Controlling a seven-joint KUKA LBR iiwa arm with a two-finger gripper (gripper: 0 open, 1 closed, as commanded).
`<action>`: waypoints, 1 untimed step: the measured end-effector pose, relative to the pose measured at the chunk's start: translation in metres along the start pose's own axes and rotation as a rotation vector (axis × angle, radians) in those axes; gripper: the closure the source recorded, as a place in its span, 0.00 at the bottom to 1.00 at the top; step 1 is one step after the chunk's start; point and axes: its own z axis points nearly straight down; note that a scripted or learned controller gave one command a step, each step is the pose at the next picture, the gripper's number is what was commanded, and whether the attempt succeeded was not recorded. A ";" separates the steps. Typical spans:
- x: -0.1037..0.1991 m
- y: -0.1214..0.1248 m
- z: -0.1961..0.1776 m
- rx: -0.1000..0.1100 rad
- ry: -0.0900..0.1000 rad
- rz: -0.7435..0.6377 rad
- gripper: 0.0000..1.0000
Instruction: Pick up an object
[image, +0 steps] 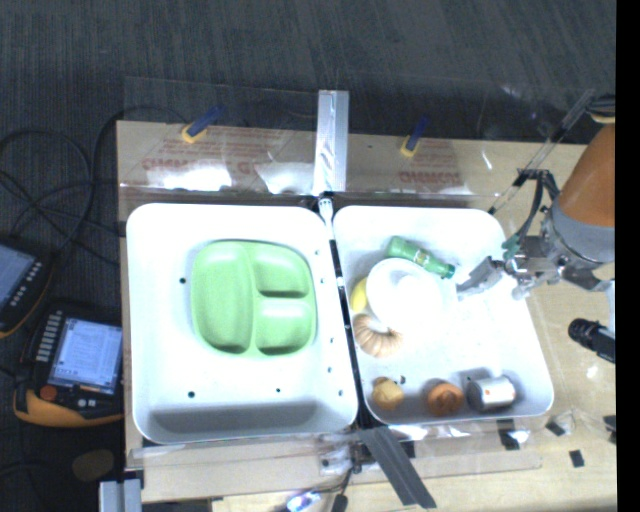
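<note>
Reaching in from 3 o'clock, the arm (590, 195) is hanging its gripper (478, 280) over the right bin (520, 340), near that bin's 3 o'clock wall. Whether its fingers are spread or closed cannot be told, and nothing is showing between them.

Lying in the right bin are the candidate objects. A white bowl (403, 290) is sitting near the bin's centre, at about 9 o'clock from the gripper and just beside it. A green bottle (420, 257) is lying on its side at the bowl's 12 o'clock edge, touching it. A yellow piece (358, 296) is peeking out at the bowl's 9 o'clock side. A tan ridged item (378, 338) is resting at the bowl's 7 o'clock. Along the bin's 6 o'clock wall, three things are sitting in a row: a brown lump (387, 393), an orange-brown lump (445, 398), and a metal can (490, 391) lying on its side.

Occupying the left bin (160, 330) is a green tray (253, 297) with three compartments, sitting near the centre.
</note>
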 end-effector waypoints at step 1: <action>0.020 0.083 0.087 0.001 -0.001 0.024 0.00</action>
